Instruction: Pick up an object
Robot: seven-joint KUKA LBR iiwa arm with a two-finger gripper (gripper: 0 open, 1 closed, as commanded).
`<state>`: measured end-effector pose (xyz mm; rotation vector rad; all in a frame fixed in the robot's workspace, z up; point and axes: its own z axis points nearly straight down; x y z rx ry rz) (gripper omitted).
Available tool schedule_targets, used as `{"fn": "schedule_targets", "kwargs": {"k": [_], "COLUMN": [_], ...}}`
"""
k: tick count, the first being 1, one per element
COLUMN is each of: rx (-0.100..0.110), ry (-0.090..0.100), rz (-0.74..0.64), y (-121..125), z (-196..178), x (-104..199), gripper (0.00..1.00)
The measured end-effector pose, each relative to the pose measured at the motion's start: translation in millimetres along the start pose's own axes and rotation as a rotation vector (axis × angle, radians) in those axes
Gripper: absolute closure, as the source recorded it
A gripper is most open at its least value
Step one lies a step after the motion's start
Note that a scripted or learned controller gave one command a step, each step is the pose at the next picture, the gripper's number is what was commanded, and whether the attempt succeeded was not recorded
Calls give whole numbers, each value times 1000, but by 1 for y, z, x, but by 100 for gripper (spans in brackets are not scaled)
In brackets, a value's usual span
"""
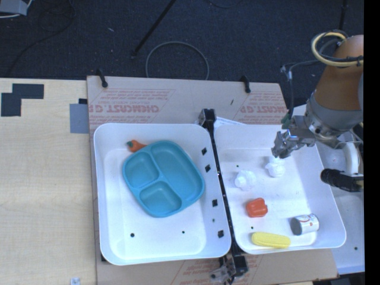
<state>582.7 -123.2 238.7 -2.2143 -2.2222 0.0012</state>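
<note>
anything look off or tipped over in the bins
The small can in the right bin lies on its side. In the left bin, an orange piece sits half tucked under the blue divided plate.

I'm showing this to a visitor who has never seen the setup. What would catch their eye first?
The big blue tray in the left bin. Then the red piece and yellow corn in the right bin, with the gripper low by a white lump at its far side.
</note>
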Motion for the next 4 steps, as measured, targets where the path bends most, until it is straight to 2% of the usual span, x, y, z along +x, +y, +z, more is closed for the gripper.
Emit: {"fn": "schedule_targets", "kwargs": {"k": [2,4], "rx": [1,2], "ry": [-1,-1], "rz": [0,-1], "y": [-12,-44], "z": [21,14], "x": [96,208], "gripper": [100,100]}}
